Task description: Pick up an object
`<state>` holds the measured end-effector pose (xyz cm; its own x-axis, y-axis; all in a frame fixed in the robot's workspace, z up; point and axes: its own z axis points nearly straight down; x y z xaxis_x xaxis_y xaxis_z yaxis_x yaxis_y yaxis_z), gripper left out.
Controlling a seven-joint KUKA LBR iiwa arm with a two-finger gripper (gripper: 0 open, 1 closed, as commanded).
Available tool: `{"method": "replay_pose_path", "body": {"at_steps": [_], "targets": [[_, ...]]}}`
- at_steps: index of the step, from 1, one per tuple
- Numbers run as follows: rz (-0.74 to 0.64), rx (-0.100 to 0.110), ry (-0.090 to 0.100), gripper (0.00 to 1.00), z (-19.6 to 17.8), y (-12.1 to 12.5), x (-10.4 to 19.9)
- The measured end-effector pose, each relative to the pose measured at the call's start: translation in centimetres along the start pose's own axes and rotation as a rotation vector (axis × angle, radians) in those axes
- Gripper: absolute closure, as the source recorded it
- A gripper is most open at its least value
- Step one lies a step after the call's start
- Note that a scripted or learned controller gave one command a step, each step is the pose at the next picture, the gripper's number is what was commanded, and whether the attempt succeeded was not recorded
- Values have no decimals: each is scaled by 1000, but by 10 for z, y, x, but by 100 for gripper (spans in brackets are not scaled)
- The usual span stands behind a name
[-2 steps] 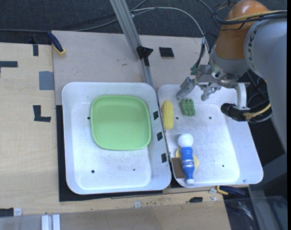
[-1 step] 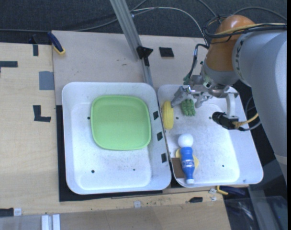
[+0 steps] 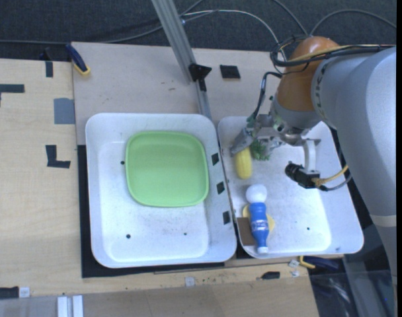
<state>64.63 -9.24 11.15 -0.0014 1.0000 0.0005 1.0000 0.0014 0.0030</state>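
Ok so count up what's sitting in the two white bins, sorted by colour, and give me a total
Green: 2, the plate in the left bin and a small green thing by the gripper in the right bin
Yellow: 1, the yellow piece
Blue and white: 1, the bottle
Total: 4

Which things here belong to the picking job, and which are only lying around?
For the job:
- gripper, low in the right bin
- yellow object just beside it
- small green object under it
- blue and white bottle, lying nearer the front

Lying about:
- green plate in the left bin
- black tape marks on the bench
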Motion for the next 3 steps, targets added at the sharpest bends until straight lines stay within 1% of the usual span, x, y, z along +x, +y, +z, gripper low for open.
{"method": "replay_pose_path", "body": {"at_steps": [1, 3], "targets": [[0, 3, 1, 100, -9, -1, 0], [1, 0, -1, 100, -96, 9, -6]]}}
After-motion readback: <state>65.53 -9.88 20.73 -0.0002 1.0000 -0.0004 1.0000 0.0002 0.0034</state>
